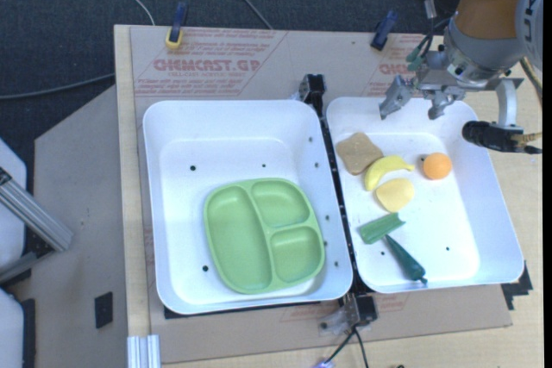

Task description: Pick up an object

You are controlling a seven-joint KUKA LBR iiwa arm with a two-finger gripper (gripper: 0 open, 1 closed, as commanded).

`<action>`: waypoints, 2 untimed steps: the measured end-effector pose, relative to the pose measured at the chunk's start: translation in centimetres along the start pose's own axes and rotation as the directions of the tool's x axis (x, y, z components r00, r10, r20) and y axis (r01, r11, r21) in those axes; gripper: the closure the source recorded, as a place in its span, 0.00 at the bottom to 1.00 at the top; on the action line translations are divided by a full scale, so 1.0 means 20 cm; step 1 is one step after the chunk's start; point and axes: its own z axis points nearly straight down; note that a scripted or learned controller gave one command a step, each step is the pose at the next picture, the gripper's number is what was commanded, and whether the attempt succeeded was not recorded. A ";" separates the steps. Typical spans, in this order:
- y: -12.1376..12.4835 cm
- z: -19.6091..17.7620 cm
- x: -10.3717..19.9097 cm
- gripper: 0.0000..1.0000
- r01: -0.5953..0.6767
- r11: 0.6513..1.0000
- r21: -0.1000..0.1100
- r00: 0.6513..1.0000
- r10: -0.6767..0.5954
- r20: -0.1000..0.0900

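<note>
The right bin (483, 258) holds a tan bread slice (358, 152), a yellow banana (385, 169), a pale yellow piece (395, 194), an orange ball (436, 165), a green block (380, 227) and a dark teal tool (405, 259). My gripper (417, 102) hangs over the bin's far edge, its two grey fingers spread apart with nothing between them. It stands above and beyond the bread and the orange ball, touching neither.
The left bin (172, 142) holds a green divided tray (262, 233). A black clamp (311, 87) sits between the bins at the back. Blue and yellow clips (177, 23) pin the cardboard sheet. A black-handled part (492, 134) juts in at the right.
</note>
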 end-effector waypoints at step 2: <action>-0.01 0.19 0.03 0.00 0.002 1.000 -0.008 1.000 -0.002 0.001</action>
